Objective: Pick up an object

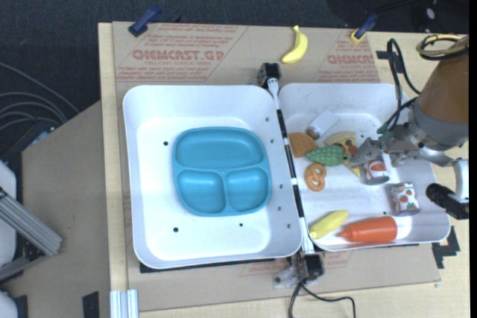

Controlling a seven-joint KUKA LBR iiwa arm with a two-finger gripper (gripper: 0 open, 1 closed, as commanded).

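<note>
Orange toy carrot [370,230] lies at the right bin's [339,99] near rim beside a yellow piece [329,222]; beyond them the gripper [370,158] hangs low over a small red-and-white object [376,170]. Descending squarely should avoid nudging the pretzel [314,176]. I cannot tell the gripper's state. Grey wrist enters from the bin's right.

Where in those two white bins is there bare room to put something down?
Left bin: bare white floor all round the blue divided plate, widest along the near edge. Right bin: crowded; pretzel, green toy, carrot and end effector fill it, with slight room at the far edge.
</note>
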